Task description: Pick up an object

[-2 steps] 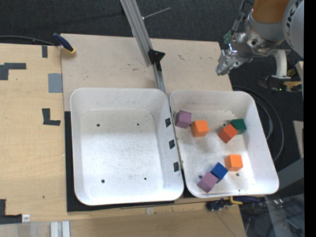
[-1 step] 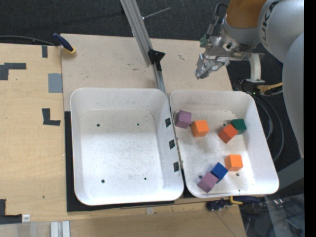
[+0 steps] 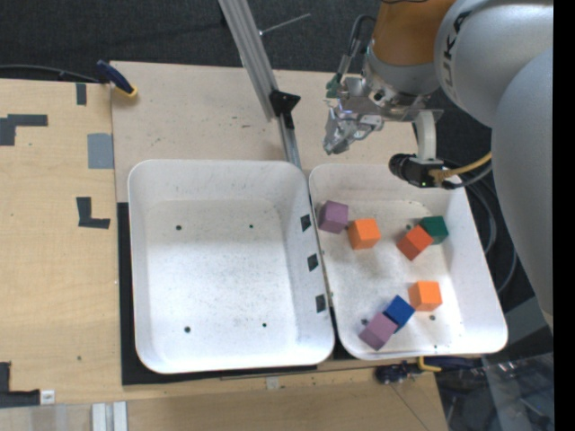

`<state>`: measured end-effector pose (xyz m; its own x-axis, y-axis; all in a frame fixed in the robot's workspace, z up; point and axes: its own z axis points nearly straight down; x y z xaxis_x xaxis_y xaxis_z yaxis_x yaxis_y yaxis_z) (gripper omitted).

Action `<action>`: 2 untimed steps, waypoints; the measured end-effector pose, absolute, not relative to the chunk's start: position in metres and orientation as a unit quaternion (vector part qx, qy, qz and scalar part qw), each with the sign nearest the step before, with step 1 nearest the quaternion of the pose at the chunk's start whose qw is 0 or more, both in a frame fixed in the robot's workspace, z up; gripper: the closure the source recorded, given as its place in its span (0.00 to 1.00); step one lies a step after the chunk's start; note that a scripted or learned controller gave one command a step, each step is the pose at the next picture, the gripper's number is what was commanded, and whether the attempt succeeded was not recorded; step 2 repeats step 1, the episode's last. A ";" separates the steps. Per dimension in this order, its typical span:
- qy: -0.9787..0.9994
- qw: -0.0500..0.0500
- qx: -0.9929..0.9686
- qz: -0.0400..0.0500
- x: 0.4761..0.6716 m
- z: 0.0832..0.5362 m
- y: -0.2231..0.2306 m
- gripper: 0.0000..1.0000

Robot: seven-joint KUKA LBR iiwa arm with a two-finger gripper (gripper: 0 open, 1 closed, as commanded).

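Markings: we read no legible writing.
Arm [image 3: 467,34]: enters from right — over right bin's [image 3: 476,330] far edge.
Gripper [image 3: 344,137]: finger opening — we cannot tell; nothing seen held.

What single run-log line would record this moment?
arm: above right bin's far edge | gripper: nothing visibly held | right bin: seven blocks | pick: not yet done

My view is evenly and softly lit from above, shadows faint under the cubes, mild glare on the white bins [image 3: 225,173], focus slightly soft.
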<state>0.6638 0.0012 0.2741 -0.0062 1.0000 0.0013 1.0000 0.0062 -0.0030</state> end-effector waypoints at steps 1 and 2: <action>-0.709 0.001 -0.705 0.000 0.659 0.271 0.052 1.00; -0.709 0.001 -0.705 0.000 0.659 0.271 0.052 1.00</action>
